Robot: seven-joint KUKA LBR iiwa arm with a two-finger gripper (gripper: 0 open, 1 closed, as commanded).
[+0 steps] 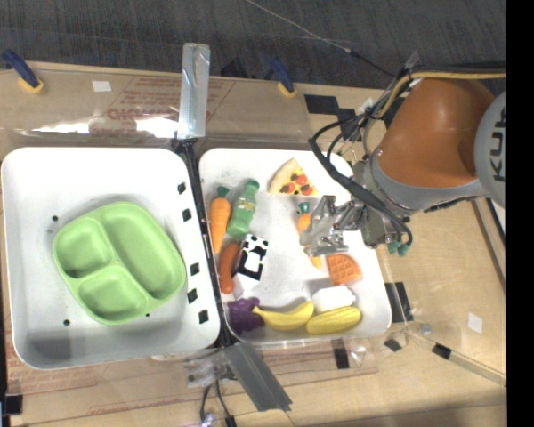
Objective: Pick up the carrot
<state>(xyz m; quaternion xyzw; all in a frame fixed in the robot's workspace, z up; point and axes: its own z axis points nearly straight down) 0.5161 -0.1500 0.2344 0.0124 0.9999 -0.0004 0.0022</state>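
Looking down at your bench: 2 white bins side by side, arm coming in from the right.
Arm: grey w/ orange band [436, 132], reaching over the right bin [374, 287].
Gripper: you'll see it [323, 234] low over the right bin's middle-right, metal fingers pointing left-down, just above an orange waffle-like piece [343, 268].
Grip state: can't tell; the fingertips blur into clutter, and nothing is clearly seen between them.
Carrot: your target [218, 221] lies lengthwise along the right bin's left wall, untouched, well apart from the gripper.
Beside carrot: green bottle [243, 207] just to its right; a 2nd orange-red piece [227, 267] just below it, end to end.
Near gripper: small orange bit [303, 222] touching or just beside the gripper's left edge, can't tell which.
Other right-bin items: pizza slice [293, 181] at top, black-white tag cube [253, 257] mid, purple grapes [244, 312], banana [285, 315], lemon-yellow piece [334, 319] along the bottom wall, white block [332, 298] above it.
Left bin: [36, 176] holds 1 green 3-compartment plate [117, 261].
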